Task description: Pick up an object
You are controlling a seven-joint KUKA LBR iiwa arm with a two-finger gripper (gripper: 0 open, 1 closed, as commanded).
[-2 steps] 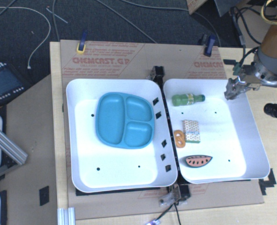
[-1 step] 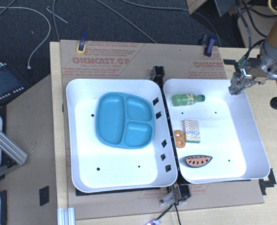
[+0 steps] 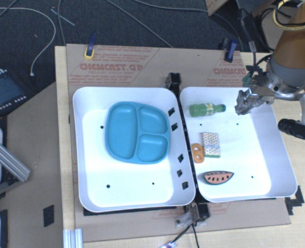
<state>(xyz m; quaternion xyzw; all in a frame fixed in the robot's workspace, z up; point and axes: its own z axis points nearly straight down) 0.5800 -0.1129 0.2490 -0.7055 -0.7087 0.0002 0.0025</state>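
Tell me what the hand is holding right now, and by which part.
Nothing is held. The hand hangs over the right bin, right of the green bottle, with nothing between its fingers.

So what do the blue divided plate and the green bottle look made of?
Blue divided plate: probably moulded plastic, one even matte colour, soft rounded compartment walls. Green bottle: probably plastic, slightly glossy, a paler band round its middle; too small to be sure.
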